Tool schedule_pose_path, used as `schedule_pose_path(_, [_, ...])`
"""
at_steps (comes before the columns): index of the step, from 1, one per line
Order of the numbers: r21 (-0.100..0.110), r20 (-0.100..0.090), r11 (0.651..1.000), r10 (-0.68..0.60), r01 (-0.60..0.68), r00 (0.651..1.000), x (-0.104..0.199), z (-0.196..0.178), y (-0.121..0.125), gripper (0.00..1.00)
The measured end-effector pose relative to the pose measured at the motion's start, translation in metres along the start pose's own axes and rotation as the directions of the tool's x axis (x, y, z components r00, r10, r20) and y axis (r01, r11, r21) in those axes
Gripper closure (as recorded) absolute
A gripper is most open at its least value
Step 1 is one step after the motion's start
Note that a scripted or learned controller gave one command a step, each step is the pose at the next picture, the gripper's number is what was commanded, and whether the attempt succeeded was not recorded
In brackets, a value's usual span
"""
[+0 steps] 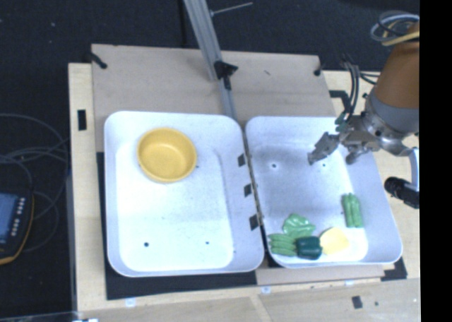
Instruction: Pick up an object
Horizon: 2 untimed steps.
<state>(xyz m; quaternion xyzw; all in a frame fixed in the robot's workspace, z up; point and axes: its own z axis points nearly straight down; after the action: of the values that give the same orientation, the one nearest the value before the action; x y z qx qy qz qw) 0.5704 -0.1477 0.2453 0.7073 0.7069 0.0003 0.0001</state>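
Observation:
My gripper (337,152) hangs over the upper right part of the right bin (282,145), its two fingers spread apart with nothing between them. Below it, along the bin's front edge, lies a cluster: a light green leafy piece (298,225), a green pod-like piece (282,245), a dark green block (308,247) and a yellow lemon-like object (335,241). A small green vegetable (351,210) lies by itself near the right wall, a short way below the gripper. A yellow bowl (167,154) sits in the upper left of the left bin (176,243).
A grey metal bar (205,27) slants down from the top to the gap between the bins. A black cable connector (400,191) sticks out near the right bin's right edge. The bench's tan board (282,77) lies behind the bins.

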Motion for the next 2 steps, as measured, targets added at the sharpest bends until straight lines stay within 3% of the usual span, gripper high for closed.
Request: schedule_pose_path(2, [0.004, 0.0, 1.0, 0.0, 0.0, 1.0, 0.001, 0.085, -0.007, 0.0])
